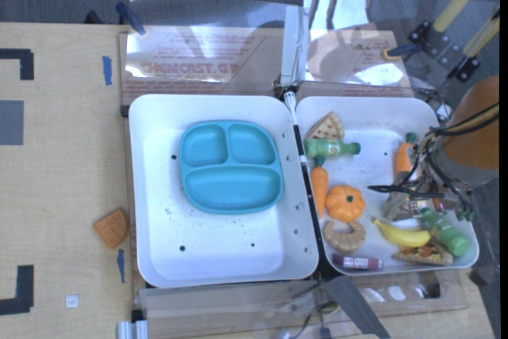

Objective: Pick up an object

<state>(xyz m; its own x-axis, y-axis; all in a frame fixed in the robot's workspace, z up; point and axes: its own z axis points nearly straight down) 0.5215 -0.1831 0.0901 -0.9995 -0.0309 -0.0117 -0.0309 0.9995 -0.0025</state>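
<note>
Camera view | red tube (358,262) lying along right bin's (373,109) near wall | banana (402,233) sitting just beyond, beside bagel (344,234) and pumpkin (345,202) | gripper (413,190) hovering low over right side above banana, finger state: cannot tell | green bottle (329,148) lying farther back | blue plate (230,167) sitting in left bin (151,171)

A blue divided plate (230,167) lies in the left bin (159,250). The right bin (373,111) holds a pumpkin (345,203), carrot (319,188), banana (402,233), green bottle (330,148) and bagel (344,236). The end effector (413,190) hangs low over this bin's right side. A small waffle (112,228) lies on the table (55,171) beside the left bin.
</note>
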